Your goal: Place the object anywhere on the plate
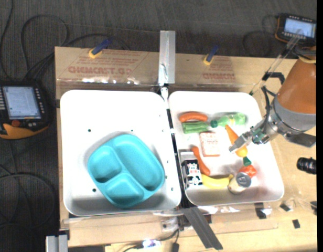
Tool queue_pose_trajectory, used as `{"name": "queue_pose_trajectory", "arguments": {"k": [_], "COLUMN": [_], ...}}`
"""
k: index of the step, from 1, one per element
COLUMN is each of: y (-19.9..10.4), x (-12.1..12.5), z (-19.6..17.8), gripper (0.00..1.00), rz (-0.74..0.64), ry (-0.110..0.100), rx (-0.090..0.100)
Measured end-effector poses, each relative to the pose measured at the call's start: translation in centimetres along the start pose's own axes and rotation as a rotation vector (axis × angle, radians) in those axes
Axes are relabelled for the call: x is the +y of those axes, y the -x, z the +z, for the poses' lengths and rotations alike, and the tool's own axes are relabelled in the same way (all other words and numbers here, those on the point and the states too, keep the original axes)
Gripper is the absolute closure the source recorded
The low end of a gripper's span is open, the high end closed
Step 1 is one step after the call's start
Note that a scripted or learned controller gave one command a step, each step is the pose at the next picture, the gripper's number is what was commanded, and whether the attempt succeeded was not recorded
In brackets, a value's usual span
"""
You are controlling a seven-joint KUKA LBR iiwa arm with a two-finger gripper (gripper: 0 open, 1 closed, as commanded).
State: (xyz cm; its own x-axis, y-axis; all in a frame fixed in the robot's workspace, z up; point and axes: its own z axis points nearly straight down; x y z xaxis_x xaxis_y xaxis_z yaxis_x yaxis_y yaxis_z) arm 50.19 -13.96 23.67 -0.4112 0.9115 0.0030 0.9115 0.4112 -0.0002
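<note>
A teal plate (126,169) with three compartments lies in the left bin (77,119), and nothing rests on it. My gripper (239,145) reaches in from the right and hangs low over the right bin (266,190). It sits just above a small yellow piece (241,152) and next to an orange carrot (232,134). I see nothing clearly held in it. A white and pink carton (210,143) lies just left of the gripper.
The right bin also holds an orange sausage (193,116), a green bottle (229,120), a cow-print carton (191,173), a banana (214,181), a red tomato (249,169) and a grey can (243,180). A metal divider (167,56) stands behind the bins.
</note>
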Motion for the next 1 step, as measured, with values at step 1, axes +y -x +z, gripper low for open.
{"name": "queue_pose_trajectory", "arguments": {"k": [1], "y": [4.6], "x": [1.64], "z": [7.13], "gripper": [1.0], "rz": [-0.019], "ry": [-0.003], "rx": [-0.004]}}
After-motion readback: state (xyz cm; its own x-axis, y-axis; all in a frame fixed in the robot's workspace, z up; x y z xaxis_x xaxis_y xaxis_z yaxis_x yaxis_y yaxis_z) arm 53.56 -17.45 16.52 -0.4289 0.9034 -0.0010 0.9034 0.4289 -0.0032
